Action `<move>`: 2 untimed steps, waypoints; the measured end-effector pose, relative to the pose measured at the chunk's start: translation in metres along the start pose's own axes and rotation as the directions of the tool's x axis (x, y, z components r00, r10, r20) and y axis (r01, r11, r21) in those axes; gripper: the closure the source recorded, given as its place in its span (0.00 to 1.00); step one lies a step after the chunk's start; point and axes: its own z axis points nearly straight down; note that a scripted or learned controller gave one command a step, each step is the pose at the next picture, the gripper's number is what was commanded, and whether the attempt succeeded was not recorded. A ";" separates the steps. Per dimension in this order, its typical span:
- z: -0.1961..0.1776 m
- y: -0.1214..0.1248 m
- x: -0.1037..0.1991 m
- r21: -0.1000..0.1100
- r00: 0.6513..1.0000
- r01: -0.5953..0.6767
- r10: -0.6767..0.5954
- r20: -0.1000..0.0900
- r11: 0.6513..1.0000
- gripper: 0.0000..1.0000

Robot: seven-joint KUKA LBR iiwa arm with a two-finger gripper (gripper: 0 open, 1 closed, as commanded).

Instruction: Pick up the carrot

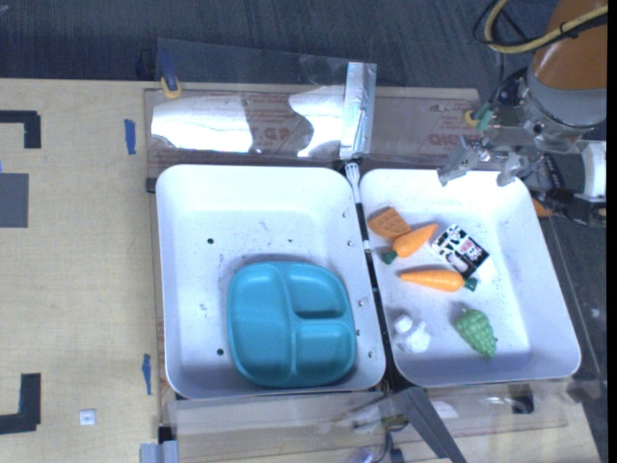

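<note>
Carrot (433, 280): lies flat in the right bin (549, 278), near its middle, orange body pointing left, green stub at its right end just beside the black-and-white packet (461, 248).
Second carrot (412, 241): a shorter one, tilted, above and left of the first; its green end sits near the bin's left wall, and its upper side touches or nearly touches the orange wedge (388, 223).
Room around the carrot: bare white floor below it and to its left; the packet crowds its right end (whether they touch, I cannot tell).
Green piece (476, 333): knobbly, lower right of the carrot, apart from it and near the bin's front slope.
White lump (415, 334): small, by the front-left corner of the right bin.
Right bin edges: the right half of the floor, along the far wall and the right wall, is open.
Hand (479, 172): at the far rim of the right bin, above the back wall, well apart from the carrot; two fingers spread apart with nothing between them.
Left bin (183, 258): holds a teal divided tray (289, 336) toward its front; bare floor behind it.
Desk (67, 258): pale wood left of the bins, with black corner marks.
</note>
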 end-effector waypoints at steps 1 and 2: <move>0.092 -0.016 0.045 0.005 0.990 0.140 -0.140 -0.001 0.990 0.00; -0.088 0.016 0.039 -0.008 0.975 0.223 -0.223 0.003 0.975 0.00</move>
